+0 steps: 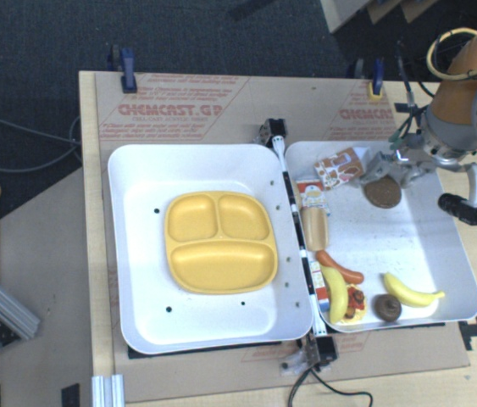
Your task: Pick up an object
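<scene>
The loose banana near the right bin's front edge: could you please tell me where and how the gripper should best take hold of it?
Grip the banana at its thick middle, coming straight down from above. It lies flat and apart from the brown ball, so fingers can probably close across its narrow width, one on each long side. Its tapered ends would likely slip.

dark carpeted floor (pixel 35 49) surrounds a bench topped with printed brown board (pixel 221 108), blue clamps (pixel 125 64) holding it.
</scene>
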